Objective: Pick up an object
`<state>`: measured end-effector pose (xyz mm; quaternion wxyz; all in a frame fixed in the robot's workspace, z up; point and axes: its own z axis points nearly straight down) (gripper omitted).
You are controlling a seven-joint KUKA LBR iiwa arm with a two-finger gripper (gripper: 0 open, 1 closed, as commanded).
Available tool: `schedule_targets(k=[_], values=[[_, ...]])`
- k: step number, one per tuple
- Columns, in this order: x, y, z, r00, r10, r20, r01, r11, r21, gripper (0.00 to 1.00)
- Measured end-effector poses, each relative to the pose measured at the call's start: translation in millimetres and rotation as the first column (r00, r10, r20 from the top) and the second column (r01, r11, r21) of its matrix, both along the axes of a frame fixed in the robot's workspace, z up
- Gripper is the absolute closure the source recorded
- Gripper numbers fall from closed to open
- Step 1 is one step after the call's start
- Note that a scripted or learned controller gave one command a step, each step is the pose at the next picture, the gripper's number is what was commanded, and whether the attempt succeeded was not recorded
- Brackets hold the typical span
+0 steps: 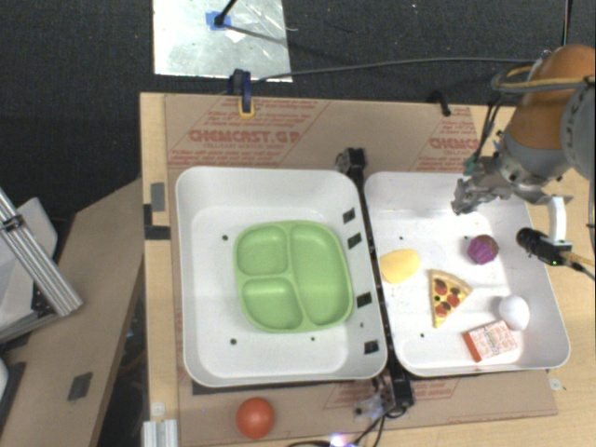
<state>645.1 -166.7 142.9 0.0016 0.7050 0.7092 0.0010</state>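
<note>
Nearest, at the bottom edge of the frame, an orange-red ball sits on the brown board, just below the left bin. That bin holds a green divided plate with three compartments, lying about at its centre. In the right bin, toward the lower right, a small red-and-white packet lies just beside a white egg; its print is too small to read. A toy pizza slice rests left of the egg, a yellow lemon-like piece lies near the divider, and a purple onion-like piece sits further back. Above the bin's upper right part the gripper hangs over bare white floor with nothing visibly in it; how far its jaws stand apart I cannot tell. Beyond, the board reads "CHEMCAST GP" in red, repeated at the right. Farthest, a shiny sheet lies at the upper left.
</note>
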Motion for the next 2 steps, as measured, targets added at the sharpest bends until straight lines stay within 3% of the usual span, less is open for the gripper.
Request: schedule_targets(k=[2], values=[[9,6,104,1.0,0.0,0.001,0.0,1.0,0.0,1.0]])
